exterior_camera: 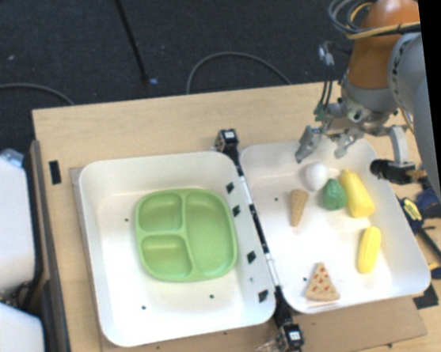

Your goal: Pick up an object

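Left bin (126,318) carries the green tray (186,234); right bin (401,284) has the toys. Gripper (324,142) hovers at its far edge, fingers spread, nothing held, just above the white ball (314,175). Risk: that round ball could roll off, or the green lump (334,195) gets nudged.

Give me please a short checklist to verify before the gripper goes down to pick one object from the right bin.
1. Gripper has nothing between its fingers: ok.
2. Fingers spread apart: ok.
3. Gripper over the right bin: ok, at its far edge.
4. A target close by: ok, the white ball lies just below it in the view.
5. Free space around the ball: not ok, the green piece and the cone lie close.
6. Gripper height above the ball: cannot tell.
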You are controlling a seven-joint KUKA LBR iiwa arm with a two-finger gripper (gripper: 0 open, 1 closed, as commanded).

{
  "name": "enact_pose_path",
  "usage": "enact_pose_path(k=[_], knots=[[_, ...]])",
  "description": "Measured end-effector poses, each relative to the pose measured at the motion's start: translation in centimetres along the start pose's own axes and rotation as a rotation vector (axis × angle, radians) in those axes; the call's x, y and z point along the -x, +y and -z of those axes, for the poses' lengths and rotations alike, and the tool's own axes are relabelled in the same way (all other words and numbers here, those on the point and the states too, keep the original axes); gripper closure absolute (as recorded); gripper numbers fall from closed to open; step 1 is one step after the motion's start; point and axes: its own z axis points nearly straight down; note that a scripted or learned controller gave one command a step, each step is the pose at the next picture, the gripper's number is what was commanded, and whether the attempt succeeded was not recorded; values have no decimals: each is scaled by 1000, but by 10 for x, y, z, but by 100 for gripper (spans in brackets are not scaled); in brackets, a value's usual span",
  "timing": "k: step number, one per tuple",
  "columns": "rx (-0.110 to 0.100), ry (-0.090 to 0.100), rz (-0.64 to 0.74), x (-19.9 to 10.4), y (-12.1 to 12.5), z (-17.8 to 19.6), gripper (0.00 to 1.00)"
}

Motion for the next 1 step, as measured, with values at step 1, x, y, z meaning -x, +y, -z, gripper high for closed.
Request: enact_pose_path(k=[1], knots=[[1,0,-2,10,2,-56,0]])
